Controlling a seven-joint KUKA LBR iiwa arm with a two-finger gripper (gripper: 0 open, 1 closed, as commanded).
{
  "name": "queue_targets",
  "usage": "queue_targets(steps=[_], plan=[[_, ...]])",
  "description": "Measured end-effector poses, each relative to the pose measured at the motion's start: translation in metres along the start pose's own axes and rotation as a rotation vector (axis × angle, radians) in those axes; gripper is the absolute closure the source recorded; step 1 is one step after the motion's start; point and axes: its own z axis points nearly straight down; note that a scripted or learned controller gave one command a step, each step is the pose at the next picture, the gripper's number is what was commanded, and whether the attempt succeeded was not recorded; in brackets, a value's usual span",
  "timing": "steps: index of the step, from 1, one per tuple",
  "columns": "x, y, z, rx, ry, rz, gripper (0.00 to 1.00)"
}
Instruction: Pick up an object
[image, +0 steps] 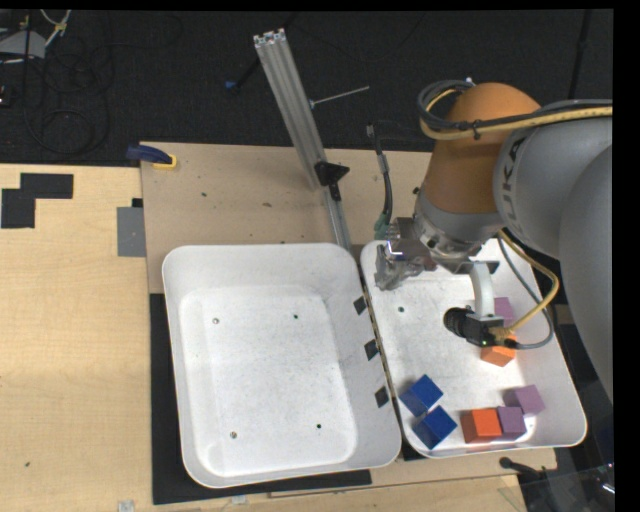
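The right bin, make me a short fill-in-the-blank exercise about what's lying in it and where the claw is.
1. The claw hangs over the far end of the ___ bin.
2. Two ___ cubes lie side by side near the divider between the bins.
3. At the near rim of the right bin, an orange cube sits against a ___ cube.

Missing words: right; blue; purple
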Motion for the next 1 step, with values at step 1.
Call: queue_targets(steps=[1], plan=[[0.0465, 0.0009, 0.0044, 0.002, 0.000, 0.001, 1.00]])
